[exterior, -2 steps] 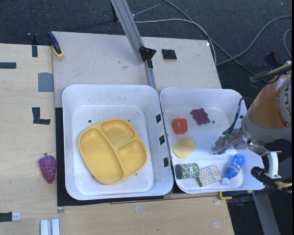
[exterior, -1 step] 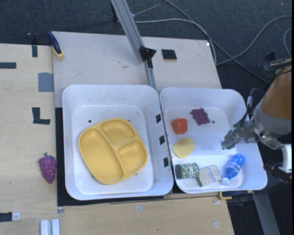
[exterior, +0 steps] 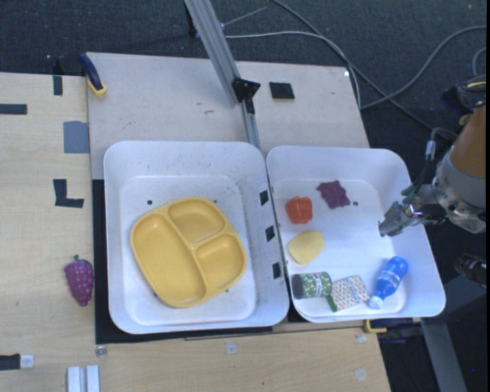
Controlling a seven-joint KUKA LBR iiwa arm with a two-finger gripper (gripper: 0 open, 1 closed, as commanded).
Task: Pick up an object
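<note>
From my station I see the arm (exterior: 465,166) coming in from the right edge, its orange band showing above the grey wrist, with the hand (exterior: 392,221) hanging over the right-hand part of the right bin (exterior: 367,160). The fingers are small and dark against the white floor, and I cannot tell how far apart they stand; I see nothing caught between them. In that bin I count several candidates: a red-orange piece (exterior: 299,210) near the left wall, a purple clump (exterior: 333,193) just up and right of it, and a yellow lemon-like piece (exterior: 306,247) below the red one. Along the near wall lie a small green-and-white can (exterior: 312,284) on its side, a patterned packet (exterior: 349,291) just beside it, and a blue bottle (exterior: 389,279) with a white cap, tilted toward the near right corner. The bottle is the closest thing to the hand, lying below it but apart from it. The left bin (exterior: 180,155) carries a yellow divided tray (exterior: 188,250), set at a slant. Outside the bins, on the counter (exterior: 33,243) to the left, a purple bunch of grapes (exterior: 79,279) sits alone.
</note>
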